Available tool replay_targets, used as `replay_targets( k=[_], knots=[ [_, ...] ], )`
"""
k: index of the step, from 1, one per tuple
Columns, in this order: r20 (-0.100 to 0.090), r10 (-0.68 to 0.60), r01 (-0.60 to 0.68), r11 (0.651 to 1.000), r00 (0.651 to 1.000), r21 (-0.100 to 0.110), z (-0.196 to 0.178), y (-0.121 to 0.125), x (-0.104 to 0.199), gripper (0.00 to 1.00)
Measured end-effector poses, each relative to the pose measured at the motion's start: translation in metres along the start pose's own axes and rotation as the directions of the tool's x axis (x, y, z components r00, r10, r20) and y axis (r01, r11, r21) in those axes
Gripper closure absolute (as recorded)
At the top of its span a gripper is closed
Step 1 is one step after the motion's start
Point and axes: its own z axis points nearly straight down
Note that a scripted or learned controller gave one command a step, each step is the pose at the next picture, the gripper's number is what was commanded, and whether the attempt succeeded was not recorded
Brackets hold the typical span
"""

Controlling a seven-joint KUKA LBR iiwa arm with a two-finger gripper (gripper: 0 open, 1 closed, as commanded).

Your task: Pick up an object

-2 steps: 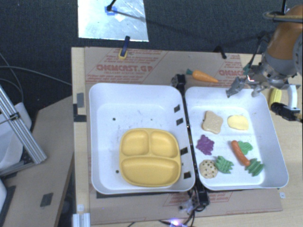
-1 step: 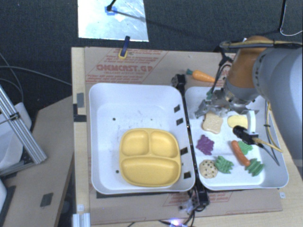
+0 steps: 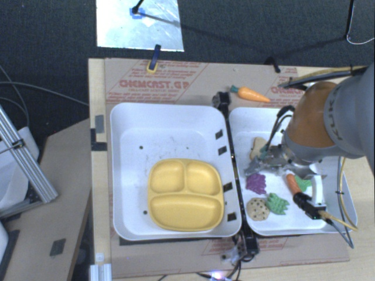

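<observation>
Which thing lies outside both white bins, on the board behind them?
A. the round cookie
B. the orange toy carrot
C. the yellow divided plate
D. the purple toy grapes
B. The orange toy carrot lies on the board beyond the far rim of the right bin, while the yellow divided plate sits in the left bin, and the purple toy grapes and the round cookie lie in the right bin.

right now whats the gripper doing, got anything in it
Gripper: low in the right bin, just above the purple grapes; whether it is open, closed or holding anything cannot be told.
</observation>
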Motion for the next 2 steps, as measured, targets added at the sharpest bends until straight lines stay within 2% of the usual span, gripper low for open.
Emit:
replay_targets(
  k=[1, 2],
  knots=[
    [0.008, 0.005, -0.005, 1.000, 1.000, -0.011, -0.002, 0.006, -0.079, 0.00],
    [0.000, 0.001, -0.001, 1.000, 1.000, -0.003, 0.000, -0.070, -0.059, 0.00]
  ],
)
